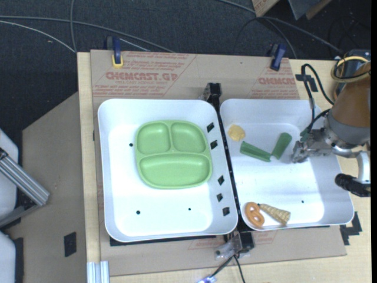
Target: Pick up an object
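Arm enters from the right, orange band above the wrist, gripper (299, 152) low over the right bin (312, 205) near its right-centre; whether it is open or closed cannot be told at this angle, and nothing is visibly held; likely target, as a judgement, is the nearer green block (281, 145), just left of the gripper, touching or almost touching, can't say which; that block's long axis runs from upper right to lower left, upper end toward the bin's far wall; second green block (255, 152) lies just beside it, long axis from upper left to lower right, the two forming a loose V that nearly meets at the bottom; small yellow round piece (236, 133) sits near the far left of this bin by the divider; orange ring (254, 214) and tan cone (275, 213) lie together at the near edge, cone tip pointing left toward the ring, well apart from the gripper; left bin (118, 211) carries a green divided plate (173, 154) lying flat, probably just clutter, not in reach of this approach; pick not yet done.
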`<control>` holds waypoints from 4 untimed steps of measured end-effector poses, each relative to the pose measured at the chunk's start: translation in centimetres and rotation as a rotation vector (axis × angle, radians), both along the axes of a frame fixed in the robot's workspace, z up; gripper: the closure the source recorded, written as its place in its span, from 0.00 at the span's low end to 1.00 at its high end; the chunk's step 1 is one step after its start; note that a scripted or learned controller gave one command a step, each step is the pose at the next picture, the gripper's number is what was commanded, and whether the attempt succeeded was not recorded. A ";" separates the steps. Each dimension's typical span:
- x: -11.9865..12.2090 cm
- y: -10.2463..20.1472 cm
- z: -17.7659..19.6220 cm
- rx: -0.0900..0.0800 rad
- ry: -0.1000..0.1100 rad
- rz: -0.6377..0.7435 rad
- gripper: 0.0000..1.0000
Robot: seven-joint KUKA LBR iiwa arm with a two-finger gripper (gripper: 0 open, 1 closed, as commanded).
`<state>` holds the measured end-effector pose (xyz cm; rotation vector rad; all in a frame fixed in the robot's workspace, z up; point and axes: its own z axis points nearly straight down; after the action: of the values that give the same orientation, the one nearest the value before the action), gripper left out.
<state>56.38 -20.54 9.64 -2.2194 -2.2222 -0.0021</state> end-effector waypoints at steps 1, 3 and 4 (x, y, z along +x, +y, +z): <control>0.3 0.1 6.4 -0.004 -0.006 0.000 1.00; -0.6 0.1 16.2 -0.004 -0.007 0.000 1.00; -1.6 5.0 16.2 0.000 0.002 0.003 1.00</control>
<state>54.74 -15.53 25.85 -2.2148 -2.2244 -0.0005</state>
